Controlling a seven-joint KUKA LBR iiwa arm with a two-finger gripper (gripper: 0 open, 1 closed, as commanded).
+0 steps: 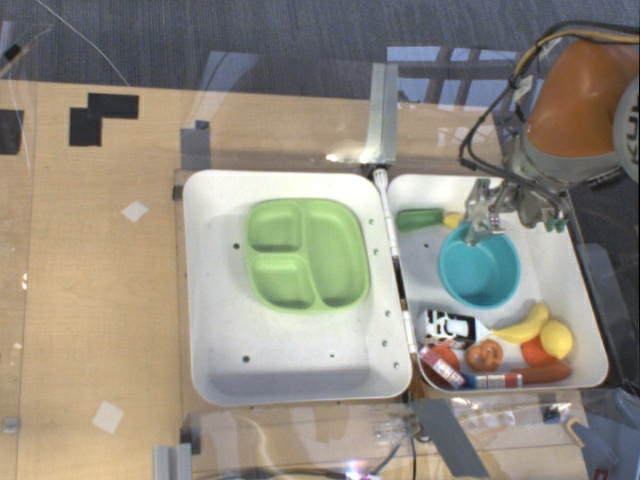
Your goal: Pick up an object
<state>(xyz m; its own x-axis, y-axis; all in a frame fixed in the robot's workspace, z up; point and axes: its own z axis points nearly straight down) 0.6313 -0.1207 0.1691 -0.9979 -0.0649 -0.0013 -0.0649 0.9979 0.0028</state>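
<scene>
The teal bowl (481, 271) sits in the right bin (585, 298), its far rim right under my fingertips. My gripper (481, 220) hangs at that rim; whether I'm clenched or released, I cannot tell. A green block (419, 218) lies just left of me (a banana (524, 325) lies beyond the bowl, nearer the camera). The green tray (304, 254) rests well to my left, in the other bin (215, 298).

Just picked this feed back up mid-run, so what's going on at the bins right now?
The arm reaches in from the right, with its gripper low over the back rim of the blue bowl in the right bin. Nothing is visibly lifted. A green block lies behind the bowl, and a banana, a lemon and other small items crowd the bin's front edge. The left bin holds a green divided plate, untouched.
</scene>
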